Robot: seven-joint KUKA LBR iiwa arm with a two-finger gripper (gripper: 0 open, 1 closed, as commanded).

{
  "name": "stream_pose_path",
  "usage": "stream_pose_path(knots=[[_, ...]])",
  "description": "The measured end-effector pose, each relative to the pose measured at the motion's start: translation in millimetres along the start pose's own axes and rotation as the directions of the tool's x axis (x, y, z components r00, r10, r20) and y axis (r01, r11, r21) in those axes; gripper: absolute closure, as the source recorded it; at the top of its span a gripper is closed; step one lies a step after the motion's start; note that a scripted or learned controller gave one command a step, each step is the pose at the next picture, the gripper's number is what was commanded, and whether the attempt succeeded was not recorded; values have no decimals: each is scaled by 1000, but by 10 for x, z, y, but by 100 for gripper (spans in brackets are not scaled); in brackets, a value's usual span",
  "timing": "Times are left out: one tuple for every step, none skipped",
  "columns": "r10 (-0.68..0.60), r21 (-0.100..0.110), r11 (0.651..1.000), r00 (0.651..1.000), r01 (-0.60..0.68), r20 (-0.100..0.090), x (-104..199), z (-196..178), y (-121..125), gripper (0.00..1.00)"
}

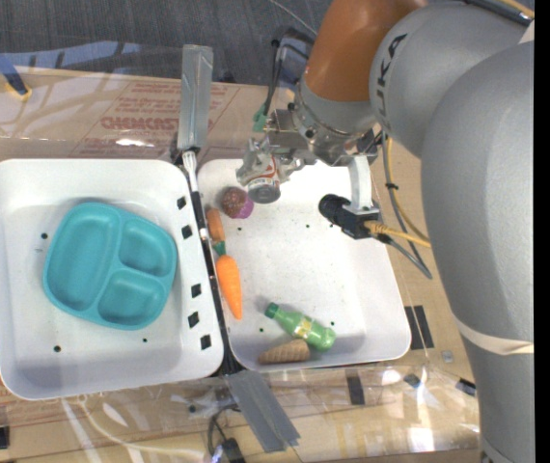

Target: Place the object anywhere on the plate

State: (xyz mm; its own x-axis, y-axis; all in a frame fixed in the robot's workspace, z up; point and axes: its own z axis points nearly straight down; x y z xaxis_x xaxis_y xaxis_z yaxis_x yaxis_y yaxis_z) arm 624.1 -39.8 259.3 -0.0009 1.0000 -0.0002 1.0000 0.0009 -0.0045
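Camera view | cardboard [130,123] print "CHEMCAST", partly legible | fingers [261,177] state: cannot tell | plate [109,263] left bin

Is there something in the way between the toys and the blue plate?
Yes. The raised rims where the two bins meet run between the right bin's toys, like the carrot and green bottle, and the blue plate. The gripper would likely have to lift a toy over them.

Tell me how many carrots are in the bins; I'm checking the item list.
2. A small carrot and a larger carrot below it, both along the left wall of the right bin. The arm may hide others.
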Motion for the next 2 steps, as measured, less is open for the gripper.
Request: stream_pose_path(knots=[[25,7,1000,1000,-25,0,654,720,-189,100],[76,3,997,997,-76,0,1475,913,-387,100]])
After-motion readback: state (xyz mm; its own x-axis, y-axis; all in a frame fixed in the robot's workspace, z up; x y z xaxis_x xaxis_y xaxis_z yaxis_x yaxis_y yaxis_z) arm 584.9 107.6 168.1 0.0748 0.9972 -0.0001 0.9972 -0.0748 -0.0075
